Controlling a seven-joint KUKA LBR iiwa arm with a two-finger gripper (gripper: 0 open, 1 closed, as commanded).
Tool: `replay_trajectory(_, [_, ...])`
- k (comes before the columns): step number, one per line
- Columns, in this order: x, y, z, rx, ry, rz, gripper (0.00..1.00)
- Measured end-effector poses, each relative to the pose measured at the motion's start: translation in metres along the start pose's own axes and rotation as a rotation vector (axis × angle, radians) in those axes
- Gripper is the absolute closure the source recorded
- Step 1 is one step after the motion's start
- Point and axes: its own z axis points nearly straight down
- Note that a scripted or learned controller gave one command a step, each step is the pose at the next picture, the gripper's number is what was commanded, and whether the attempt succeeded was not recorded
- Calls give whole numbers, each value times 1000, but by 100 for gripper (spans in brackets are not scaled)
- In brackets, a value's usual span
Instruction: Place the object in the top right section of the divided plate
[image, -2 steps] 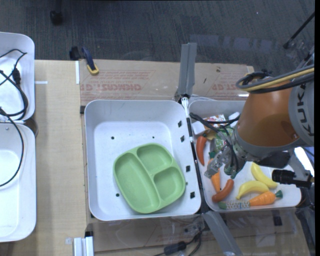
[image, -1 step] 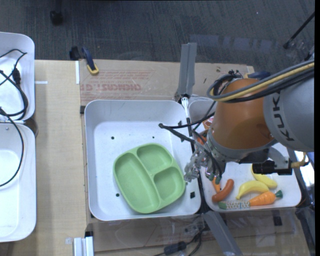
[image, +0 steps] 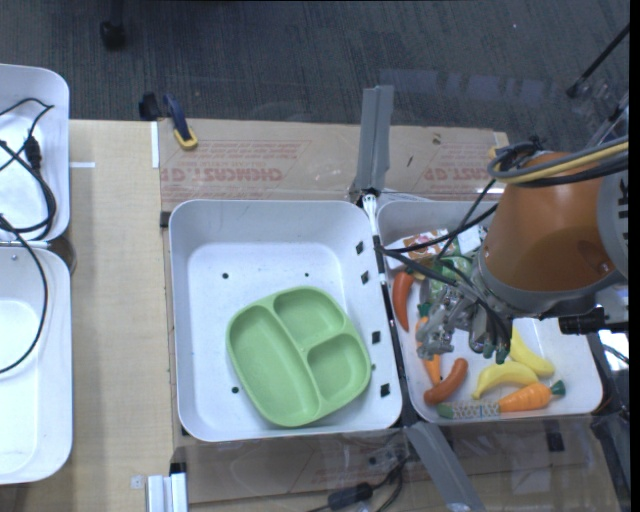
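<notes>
The sausage (image: 446, 381) lies just below the hand (image: 452, 335) in the right bin (image: 590, 385). Whether the hand has closed on anything I cannot tell — best to settle squarely over one toy before lifting toward the green divided plate (image: 298, 356), well left.

My arm (image: 560, 225) enters from the right, its orange band facing the camera above the grey wrist. My gripper (image: 455, 335) hangs below the wrist, pointing down and to the left, with dark cables looped along its upper side.
</notes>
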Motion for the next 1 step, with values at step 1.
replay_trajectory(1, [27, 82, -27, 0, 1, -41, 100])
